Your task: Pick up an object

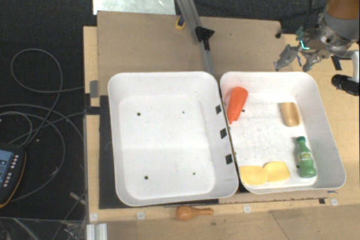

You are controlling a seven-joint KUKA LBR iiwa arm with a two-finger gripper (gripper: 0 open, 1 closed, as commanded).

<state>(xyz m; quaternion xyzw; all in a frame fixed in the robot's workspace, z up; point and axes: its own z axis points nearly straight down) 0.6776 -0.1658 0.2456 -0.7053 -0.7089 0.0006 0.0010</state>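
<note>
Up in the upper right of the frame, hovered the gripper (297, 58) above the far rim of the right bin (326, 107), fingers spread apart with nothing between them. Inside that bin, sat an orange carrot (235, 103) at the left wall, a tan bread piece (290, 113) right of centre, a green bottle (305, 157) lower right, and two yellow chips (265, 173) along the bottom edge. Below the left bin (124, 121), lay a small brown drumstick thing (193, 212) on the bench.
</note>
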